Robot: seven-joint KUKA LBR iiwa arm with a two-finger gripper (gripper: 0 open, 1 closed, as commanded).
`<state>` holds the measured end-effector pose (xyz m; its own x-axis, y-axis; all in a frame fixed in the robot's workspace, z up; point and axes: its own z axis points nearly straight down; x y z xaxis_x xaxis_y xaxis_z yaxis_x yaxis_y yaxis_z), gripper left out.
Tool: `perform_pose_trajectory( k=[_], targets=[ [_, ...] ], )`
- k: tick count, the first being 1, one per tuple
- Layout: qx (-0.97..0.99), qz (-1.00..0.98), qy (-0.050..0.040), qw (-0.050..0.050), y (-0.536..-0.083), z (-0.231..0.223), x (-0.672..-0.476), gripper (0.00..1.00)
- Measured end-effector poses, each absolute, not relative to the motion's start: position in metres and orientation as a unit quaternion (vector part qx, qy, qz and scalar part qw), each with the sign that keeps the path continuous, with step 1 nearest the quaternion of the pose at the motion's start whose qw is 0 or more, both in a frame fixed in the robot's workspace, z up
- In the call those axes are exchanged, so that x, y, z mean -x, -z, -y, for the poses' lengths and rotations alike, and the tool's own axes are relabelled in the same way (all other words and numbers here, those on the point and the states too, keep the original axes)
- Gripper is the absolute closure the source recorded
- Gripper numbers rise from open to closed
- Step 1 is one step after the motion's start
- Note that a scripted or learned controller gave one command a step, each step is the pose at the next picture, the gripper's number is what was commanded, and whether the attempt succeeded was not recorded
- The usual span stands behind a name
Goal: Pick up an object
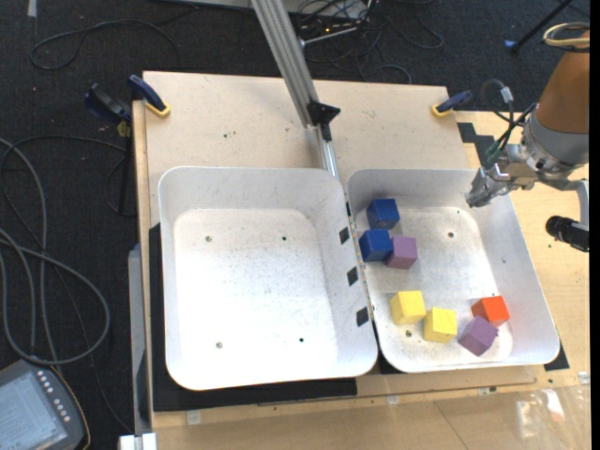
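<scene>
Pale surface [244, 120] on dark carpet with loose cables, two white bins side by side: left bin [187, 195] bare, right bin [525, 279] holds all the cubes. Easiest target looks like the upper blue cube [382, 213], set slightly apart at the top; second blue cube [376, 245] touches a purple cube [403, 251], and two yellow cubes [409, 306] [441, 324], an orange cube [490, 309] and another purple cube [479, 335] crowd the near edge. End effector [480, 193] sits at the right bin's far-right rim, nothing in it, finger opening too small to tell; I'd come straight down, jaws squared to cube faces, clear of neighbours.
</scene>
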<state>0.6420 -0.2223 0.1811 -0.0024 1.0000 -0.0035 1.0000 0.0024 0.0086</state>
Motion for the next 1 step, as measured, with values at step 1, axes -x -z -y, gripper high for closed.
perform_pose_trajectory(
  k=[1],
  targets=[
    [-0.706, -0.708, -0.002, 0.004, -0.2412, 0.2177, -0.6366, 1.0]
  ],
)
